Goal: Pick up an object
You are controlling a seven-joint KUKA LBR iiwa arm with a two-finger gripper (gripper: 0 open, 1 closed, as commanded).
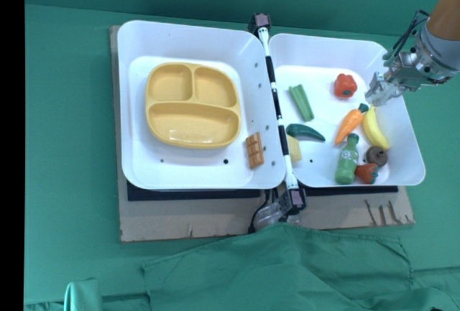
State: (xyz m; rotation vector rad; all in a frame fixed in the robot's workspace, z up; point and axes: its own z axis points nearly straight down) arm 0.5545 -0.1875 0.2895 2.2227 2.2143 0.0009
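the gripper [379, 95] hung over the right bin [323, 51], just above the banana [374, 128] and toy carrot [349, 124]; its grasp state couldn't be told. a good pick likely meant descending straight onto the banana, clear of the carrot.

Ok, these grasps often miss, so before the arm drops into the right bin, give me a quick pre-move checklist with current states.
1. Gripper is over the right bin: ok.
2. Nothing visibly held: ok.
3. Finger opening: cannot tell.
4. Nearest targets, carrot and banana, lie just below the gripper: ok.
5. Room around them: not ok; carrot top and banana look touching, green bottle close by.
6. Red pepper sits apart, an easier pick: ok.
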